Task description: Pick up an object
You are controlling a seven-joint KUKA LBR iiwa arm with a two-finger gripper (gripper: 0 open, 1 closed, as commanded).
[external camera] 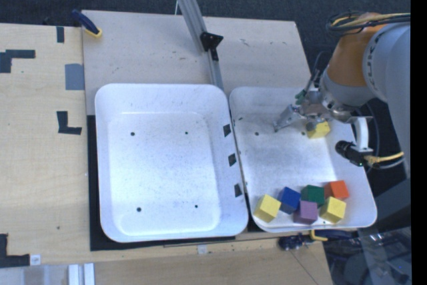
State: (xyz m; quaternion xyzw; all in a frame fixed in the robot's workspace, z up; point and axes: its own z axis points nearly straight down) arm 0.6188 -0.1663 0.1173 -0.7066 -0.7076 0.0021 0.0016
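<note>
A yellow block (318, 129) lies just beside the gripper (293, 118) (whether its jaws are spread, I cannot tell).

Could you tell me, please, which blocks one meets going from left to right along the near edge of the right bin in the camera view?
yellow block → blue block → purple block → second yellow block

Two shallow white bins side by side: left bin (113, 110), right bin (267, 103). Seven small blocks in the right bin: three yellow (268, 207) (334, 209) (319, 130), one blue (289, 199), one green (311, 194), one purple (307, 211), one orange (338, 189).
</note>
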